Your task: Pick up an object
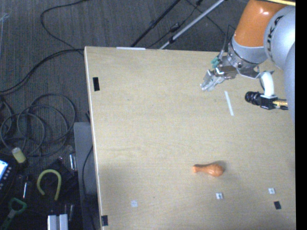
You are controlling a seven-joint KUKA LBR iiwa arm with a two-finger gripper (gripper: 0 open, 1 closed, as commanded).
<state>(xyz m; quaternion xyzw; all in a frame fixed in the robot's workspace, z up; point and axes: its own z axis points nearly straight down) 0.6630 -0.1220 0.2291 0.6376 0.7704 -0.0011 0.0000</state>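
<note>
Closest in, along the front of the tan bench [144, 138], a few small tags [219, 195], pale and dark, lying flat. Off to the left on the floor, a green hook [48, 181] among looped cables [38, 123].

Just behind the tags, the orange toy [208, 169]: bulb-shaped, narrow neck pointing left, flat on its side on the bare bench, touching nothing.

Farther back and slightly right, well apart from the toy, a thin white stick [229, 103], slanted. Beside it to the right, a black plug [258, 98] with a yellow tip, hanging off the arm [268, 28].

Behind the stick, the gripper [209, 83], tilted down toward the left, above the bench, nothing seen in it. Spread or closed up: cannot tell at this size. Well apart from the toy.

Farthest back, beyond the bench edge, grey carpet, more cables and pale tripod legs [201, 13].
</note>
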